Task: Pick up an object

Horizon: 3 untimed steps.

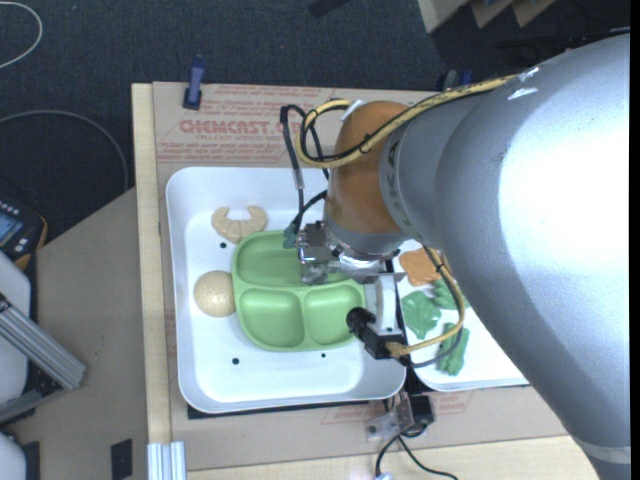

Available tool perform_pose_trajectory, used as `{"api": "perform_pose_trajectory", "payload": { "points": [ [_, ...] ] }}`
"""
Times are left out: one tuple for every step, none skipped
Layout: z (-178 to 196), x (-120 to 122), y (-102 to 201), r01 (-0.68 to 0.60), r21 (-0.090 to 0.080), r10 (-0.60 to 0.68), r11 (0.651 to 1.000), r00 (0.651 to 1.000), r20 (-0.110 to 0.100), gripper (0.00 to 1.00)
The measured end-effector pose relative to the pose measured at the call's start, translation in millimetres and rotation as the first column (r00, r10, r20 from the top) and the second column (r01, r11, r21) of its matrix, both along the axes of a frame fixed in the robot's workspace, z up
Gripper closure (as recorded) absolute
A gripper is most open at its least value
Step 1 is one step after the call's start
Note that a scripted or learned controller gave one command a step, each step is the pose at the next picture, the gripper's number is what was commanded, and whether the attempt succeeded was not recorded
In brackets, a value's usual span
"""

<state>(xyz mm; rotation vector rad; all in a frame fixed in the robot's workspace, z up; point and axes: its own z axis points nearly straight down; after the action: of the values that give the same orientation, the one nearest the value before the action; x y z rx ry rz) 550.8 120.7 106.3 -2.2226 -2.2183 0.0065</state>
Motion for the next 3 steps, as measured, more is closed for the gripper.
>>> {"api": "perform_pose_trajectory", "payload": {
  "points": [
    [3, -68, 17, 0.001, 0.002, -0.001, 1.0, 1.0, 0.022, 1.0],
    [84, -21, -66, 0.007, -0.002, -0.007, 1.0, 1.0, 0.016, 1.0],
    [147, -69, -43, -0.005, 0.004, 0.005, 1.0, 1.0, 0.009, 1.0]
  ]
}}
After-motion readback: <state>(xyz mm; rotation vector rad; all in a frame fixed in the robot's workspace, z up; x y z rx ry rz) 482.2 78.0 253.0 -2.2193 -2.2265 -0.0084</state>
